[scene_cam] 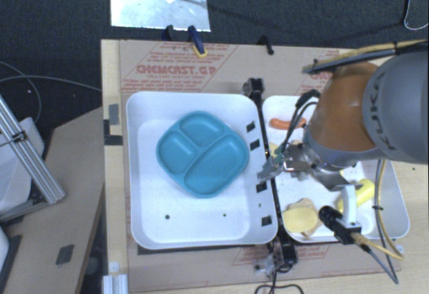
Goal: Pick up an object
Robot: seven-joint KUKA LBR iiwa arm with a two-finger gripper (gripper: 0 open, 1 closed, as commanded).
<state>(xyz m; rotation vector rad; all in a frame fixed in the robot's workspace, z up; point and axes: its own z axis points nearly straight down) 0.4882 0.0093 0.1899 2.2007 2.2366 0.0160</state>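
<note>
The gripper (273, 167) is lowered at the right bin's (401, 219) left edge, jaw state undeterminable; a target must be closed on.

KUKA arm (395, 108): grey shell, orange band.
Rounded grey link carries dark "KUKA" lettering (373, 112) up its side. Wide glossy orange band (342, 112) sits below it, ahead of a silver wrist flange (322, 162). Black cable (298, 115) loops over the orange section down to the metal gripper (273, 167). Thin dark and yellowish cables (380, 202) hang beside the wrist.
</note>
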